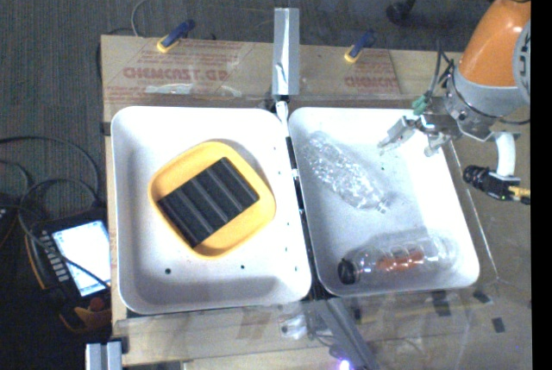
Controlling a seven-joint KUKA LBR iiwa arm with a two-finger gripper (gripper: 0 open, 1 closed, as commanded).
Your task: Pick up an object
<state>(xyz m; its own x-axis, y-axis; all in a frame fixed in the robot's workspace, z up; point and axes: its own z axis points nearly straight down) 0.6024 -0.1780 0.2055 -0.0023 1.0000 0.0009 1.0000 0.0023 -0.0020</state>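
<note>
Camera view: the gripper [412, 136], fingers seemingly spread and holding nothing, hovers over the right bin [461, 213].

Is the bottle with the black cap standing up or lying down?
Lying down. The bottle with the black cap rests on its side along the near wall of the right bin, cap pointing toward the left bin.

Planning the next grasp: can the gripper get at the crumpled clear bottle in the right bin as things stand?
Probably yes. The gripper hangs over the right bin, and the crumpled clear bottle lies uncovered, apart from the capped bottle.
</note>
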